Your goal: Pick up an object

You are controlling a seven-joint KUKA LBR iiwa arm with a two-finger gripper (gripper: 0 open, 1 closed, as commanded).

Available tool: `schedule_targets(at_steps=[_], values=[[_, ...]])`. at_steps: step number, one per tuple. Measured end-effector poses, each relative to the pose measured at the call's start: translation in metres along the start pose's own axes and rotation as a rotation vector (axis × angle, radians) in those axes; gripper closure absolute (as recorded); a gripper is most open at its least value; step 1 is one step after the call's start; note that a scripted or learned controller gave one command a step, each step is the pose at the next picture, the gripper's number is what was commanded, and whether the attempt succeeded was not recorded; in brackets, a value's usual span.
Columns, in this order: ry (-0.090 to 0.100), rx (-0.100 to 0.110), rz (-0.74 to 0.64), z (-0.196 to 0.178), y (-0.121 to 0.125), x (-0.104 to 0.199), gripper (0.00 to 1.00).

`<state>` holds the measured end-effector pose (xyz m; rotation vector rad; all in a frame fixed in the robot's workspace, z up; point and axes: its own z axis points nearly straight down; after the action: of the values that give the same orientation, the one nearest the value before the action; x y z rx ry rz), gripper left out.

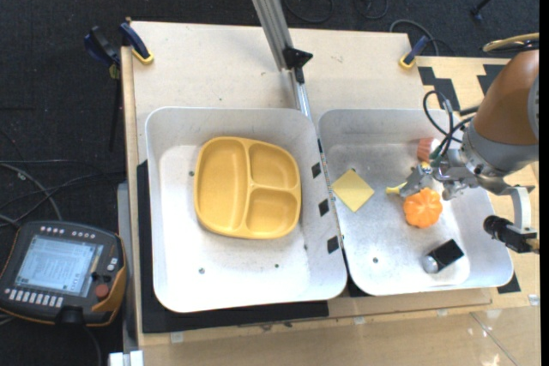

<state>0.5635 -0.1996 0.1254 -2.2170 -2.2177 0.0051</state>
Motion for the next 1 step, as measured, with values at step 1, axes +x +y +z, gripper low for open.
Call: schedule_targets(at_steps=[1], values=[[-0.002, -0.006, 0.000, 0.0306, 0.0007, 0.0005, 0.00]])
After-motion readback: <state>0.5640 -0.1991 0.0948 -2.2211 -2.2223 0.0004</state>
